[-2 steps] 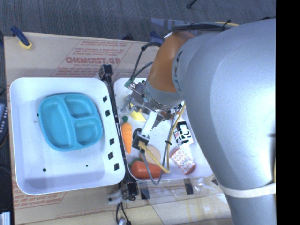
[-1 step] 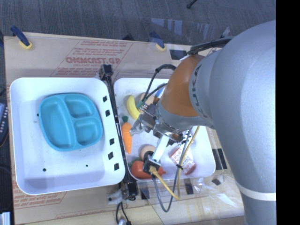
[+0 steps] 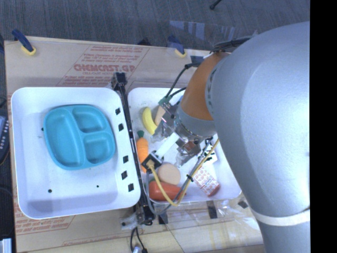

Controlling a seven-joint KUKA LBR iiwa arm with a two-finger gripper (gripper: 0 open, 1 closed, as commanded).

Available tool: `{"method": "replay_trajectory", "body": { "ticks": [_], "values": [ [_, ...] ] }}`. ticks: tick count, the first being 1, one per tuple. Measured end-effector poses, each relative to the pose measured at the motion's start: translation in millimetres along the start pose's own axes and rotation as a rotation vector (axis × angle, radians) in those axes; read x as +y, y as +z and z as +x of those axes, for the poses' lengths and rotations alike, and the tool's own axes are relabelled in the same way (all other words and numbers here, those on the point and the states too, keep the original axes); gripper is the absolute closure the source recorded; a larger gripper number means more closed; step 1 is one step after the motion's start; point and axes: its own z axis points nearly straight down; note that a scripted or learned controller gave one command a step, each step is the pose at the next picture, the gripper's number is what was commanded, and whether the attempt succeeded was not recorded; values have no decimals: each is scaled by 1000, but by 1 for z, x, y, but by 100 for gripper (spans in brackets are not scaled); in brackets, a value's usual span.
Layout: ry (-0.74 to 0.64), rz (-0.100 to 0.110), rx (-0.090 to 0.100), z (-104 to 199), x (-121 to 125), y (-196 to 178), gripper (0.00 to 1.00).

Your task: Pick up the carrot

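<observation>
Carrot: in right bin, close along its left wall.
Carrot axis: approx. up-down in view, parallel to that wall; green end to far side, orange tip to near side.
Gripper: over middle of right bin, to right of carrot, not touching it; open or closed, cannot tell.
Neighbours: banana just beyond green end; pale egg and red round fruit near tip.
Left bin: blue plate w/ 3 compartments.
</observation>
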Motion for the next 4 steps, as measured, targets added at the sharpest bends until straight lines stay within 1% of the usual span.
{"method": "replay_trajectory", "body": {
  "ticks": [1,2,3,4],
  "values": [
    [16,3,-2,1,-25,1,0],
    [210,0,2,6,-40,0,0],
    [210,1,2,6,-40,0,0],
    [325,4,-3,-1,-56,1,0]
  ]
}}
